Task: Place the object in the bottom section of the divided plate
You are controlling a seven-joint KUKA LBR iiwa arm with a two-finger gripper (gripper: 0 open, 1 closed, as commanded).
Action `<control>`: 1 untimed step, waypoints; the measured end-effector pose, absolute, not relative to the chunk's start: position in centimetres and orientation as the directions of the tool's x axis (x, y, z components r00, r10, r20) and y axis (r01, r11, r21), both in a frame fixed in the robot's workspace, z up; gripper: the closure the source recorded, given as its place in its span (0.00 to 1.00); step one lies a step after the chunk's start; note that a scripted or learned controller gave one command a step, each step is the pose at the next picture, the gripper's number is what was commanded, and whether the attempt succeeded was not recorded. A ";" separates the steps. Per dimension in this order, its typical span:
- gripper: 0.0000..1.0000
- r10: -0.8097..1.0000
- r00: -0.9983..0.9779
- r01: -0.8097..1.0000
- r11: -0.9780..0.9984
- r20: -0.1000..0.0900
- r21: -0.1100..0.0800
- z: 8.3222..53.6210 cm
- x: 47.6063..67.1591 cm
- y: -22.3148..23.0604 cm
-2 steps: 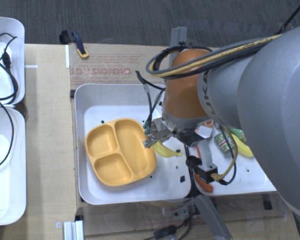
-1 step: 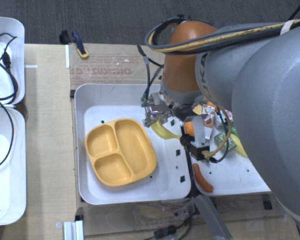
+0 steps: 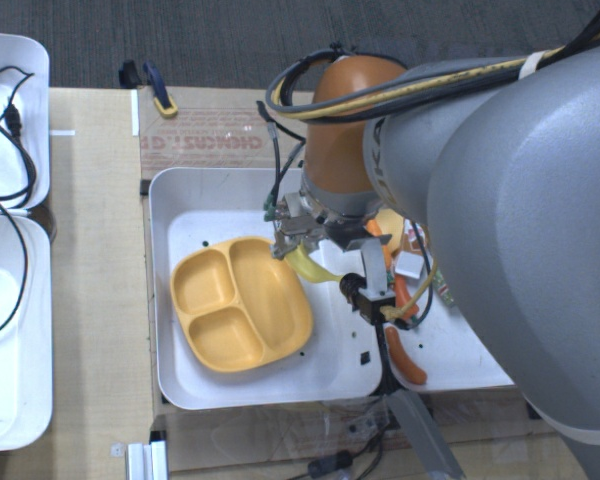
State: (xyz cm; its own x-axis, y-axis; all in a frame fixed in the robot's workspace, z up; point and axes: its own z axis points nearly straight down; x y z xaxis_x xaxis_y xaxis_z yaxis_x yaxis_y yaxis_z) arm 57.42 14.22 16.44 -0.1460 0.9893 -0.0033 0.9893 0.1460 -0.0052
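A: What does the overhead camera view show at the middle of the frame?

B: A white bin sits on the wooden counter, and a yellow divided plate lies inside it, toward the bin's left half. The plate has three sections and is turned at an angle.

A: And the arm?

B: The grey arm fills the right side of the frame. Its orange band sits at upper centre, with black and yellow cables looped around it. Below the band, the pincer hangs just past the plate's upper right edge.

A: Is the pincer clenched on anything?

B: I cannot tell. The wrist body hides most of it from above. A yellow object, banana-like, lies right under the pincer, beside the plate's right rim, but whether it is gripped is unclear.

A: So where is that object relative to the plate?

B: Just outside it, at the rim, over the bin floor.

A: Anything else in the bin?

B: An orange-red carrot-like piece lies at lower right of the bin, and a small cluster of other items sits partly hidden under the arm.

A: And the left edge of the frame?

B: Another white bin, with black cables lying across it.
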 end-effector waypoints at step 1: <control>0.00 0.989 -0.146 0.989 0.146 -0.003 -0.004 16.5 57.4 14.2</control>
